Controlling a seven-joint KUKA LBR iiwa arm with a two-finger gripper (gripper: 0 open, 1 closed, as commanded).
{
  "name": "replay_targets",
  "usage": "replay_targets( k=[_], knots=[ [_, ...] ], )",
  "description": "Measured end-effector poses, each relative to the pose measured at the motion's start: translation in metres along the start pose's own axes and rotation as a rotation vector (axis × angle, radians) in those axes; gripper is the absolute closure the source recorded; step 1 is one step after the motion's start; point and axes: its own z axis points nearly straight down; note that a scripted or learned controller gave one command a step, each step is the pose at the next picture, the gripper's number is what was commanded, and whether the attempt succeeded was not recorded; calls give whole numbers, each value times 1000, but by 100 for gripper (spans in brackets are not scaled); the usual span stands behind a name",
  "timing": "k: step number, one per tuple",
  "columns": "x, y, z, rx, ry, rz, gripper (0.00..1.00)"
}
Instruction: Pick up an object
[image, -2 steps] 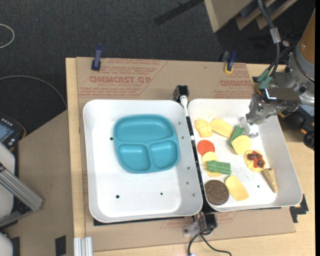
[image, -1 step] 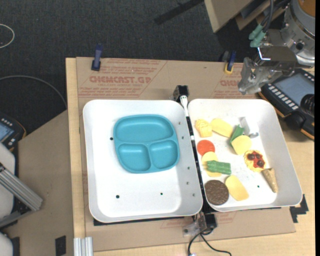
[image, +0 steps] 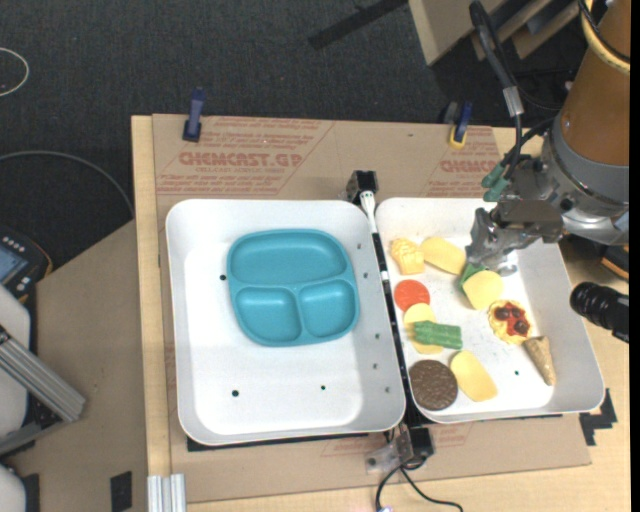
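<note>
Two shallow white bins sit side by side on your bench, the left bin (image: 200, 330) and the right bin (image: 570, 385). Take the red-orange round slice (image: 411, 294) in the right bin as your reference.

Nearest you, below that slice, is a brown round cookie (image: 434, 384). A yellow oval lump (image: 473, 377) is just beside it on the right, and a tan cone-shaped piece (image: 541, 358) lies further right. Just below the slice, a green ridged stick (image: 437, 334) lies across a pale yellow piece (image: 418, 316). Right of the slice and a little nearer you, there's a small tart with red topping (image: 510, 320).

Level with the slice on its right is a yellow-and-green rounded piece (image: 482, 287). The gripper (image: 490, 258) is right over its far edge. You cannot tell whether the gripper is apart, together or clamped on it.

Left of the slice, across the bin walls, a teal three-compartment plastic plate (image: 292, 285) lies in the left bin.

Just beyond the slice, you see a yellow bumpy chunk (image: 405, 255) with a pale yellow wedge (image: 443, 254) on its right.

Far beyond the slice, a blue clamp (image: 193, 115) and a blue-and-yellow clamp (image: 460, 123) grip the brown cardboard sheet (image: 300, 150).
</note>
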Motion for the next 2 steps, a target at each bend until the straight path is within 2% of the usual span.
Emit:
replay_targets(
  k=[1, 2],
  knots=[
    [-55, 3, 97, -4, 1, 2, 100],
    [-44, 65, 43, -23, 0, -7, 100]
  ],
)
